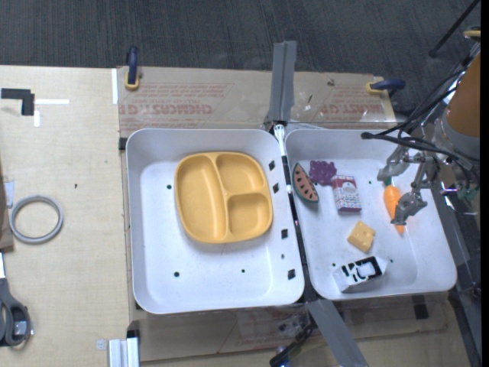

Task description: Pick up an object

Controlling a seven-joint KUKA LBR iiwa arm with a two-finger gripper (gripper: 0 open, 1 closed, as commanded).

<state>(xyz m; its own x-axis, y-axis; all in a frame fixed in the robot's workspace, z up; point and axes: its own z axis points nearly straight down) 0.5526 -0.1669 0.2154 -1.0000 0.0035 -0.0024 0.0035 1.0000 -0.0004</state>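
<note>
Claw (pixel 403 183) hangs spread over the right bin (pixel 428 277), its 2 fingers (pixel 413 205) straddling an orange carrot (pixel 392 202) without clearly pinching it. Left of it sit a small carton (pixel 347 193), grapes (pixel 323 172) and a watermelon slice (pixel 305 183).

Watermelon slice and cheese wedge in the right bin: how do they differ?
The watermelon slice is red with a green rind; the cheese wedge is plain yellow. The slice is long and curved; the wedge is short and blocky. The slice lies by the bin's left wall; the wedge sits near the middle. Both lie loose, apart from the gripper.
</note>
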